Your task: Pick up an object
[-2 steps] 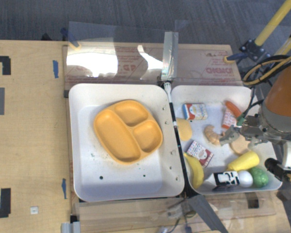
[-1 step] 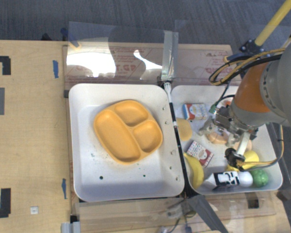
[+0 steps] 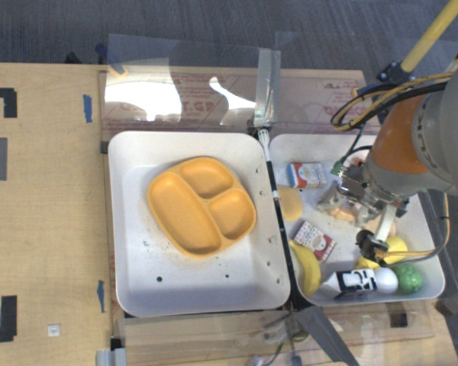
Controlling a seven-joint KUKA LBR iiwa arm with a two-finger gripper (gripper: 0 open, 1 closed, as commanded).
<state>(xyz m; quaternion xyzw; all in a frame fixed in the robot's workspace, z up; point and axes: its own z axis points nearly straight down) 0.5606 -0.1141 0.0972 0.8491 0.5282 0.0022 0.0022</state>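
Over the right bin (image 3: 433, 274) the arm (image 3: 412, 139) hangs low, its gripper (image 3: 353, 203) down among the clutter near the bin's middle — whether it is spread or closed on anything, I cannot tell from this slant. Nothing shows between its tips, so I judge the pick not yet made. The candidates lie close about it: a small white carton (image 3: 308, 175) just behind, a red-and-white packet (image 3: 314, 239) in front, a banana (image 3: 305, 265) along the divider, a black-and-white bottle (image 3: 365, 280) and a green ball (image 3: 410, 280) at the near wall. They are crowded, probably tipped in loose, so a neighbour may get nudged. The left bin (image 3: 130, 227) holds an orange divided plate (image 3: 201, 204) lying flat, well apart from the gripper. Both bins sit on a pale wooden bench (image 3: 42, 204) marked with black and blue tape — grey carpet (image 3: 214, 6) lies beyond
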